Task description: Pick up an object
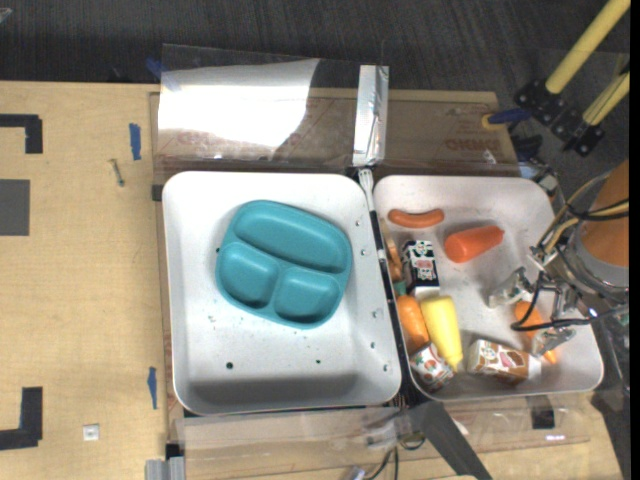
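Observation:
The right bin (520,190) holds several toy foods. A sausage (415,216) lies at the back and an orange carrot-like piece (473,242) sits beside it. A black-and-white carton (421,262) stands near the left wall. In front of it lie an orange piece (411,318), a yellow piece (442,330) and two printed packets (432,366) (500,360). My gripper (522,300) hangs low over the right side of this bin, just right of the carrot-like piece and above the brown packet. Cables clutter it, and I see nothing clearly held.
The left bin (190,298) carries a teal divided plate (284,262). A clear plastic sheet (235,113) and a metal strip (370,118) lie behind the bins. The arm's orange band (612,230) rises at the right edge. Yellow-handled tools (590,38) sit at the back right.

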`<state>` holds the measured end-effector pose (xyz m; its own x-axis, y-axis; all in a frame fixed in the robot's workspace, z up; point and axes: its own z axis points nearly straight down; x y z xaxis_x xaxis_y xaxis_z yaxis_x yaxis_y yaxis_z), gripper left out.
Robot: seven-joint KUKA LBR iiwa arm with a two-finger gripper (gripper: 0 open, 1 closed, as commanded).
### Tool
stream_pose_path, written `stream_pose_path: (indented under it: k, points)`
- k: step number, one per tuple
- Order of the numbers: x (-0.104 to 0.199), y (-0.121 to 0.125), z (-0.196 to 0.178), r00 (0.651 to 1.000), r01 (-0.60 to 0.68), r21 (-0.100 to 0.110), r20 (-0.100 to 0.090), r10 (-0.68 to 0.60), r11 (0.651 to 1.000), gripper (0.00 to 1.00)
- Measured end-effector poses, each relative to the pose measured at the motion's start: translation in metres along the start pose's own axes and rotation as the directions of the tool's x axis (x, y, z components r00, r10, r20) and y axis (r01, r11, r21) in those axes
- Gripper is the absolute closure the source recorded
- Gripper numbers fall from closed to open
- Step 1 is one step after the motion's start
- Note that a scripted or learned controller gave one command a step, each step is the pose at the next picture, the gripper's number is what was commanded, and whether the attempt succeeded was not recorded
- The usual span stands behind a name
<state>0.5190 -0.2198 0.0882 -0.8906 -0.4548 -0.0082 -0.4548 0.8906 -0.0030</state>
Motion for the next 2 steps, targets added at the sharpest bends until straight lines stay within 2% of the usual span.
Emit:
stream_pose_path:
  k: [1, 2]
  points:
    - [-0.003, 0.000, -0.012, 1.000, 0.000, 0.004, 0.008, 0.000, 1.000, 1.00]
    - [-0.038, 0.017, -0.001, 0.972, 0.237, 0.002, -0.002, -0.237, 0.972, 1.00]
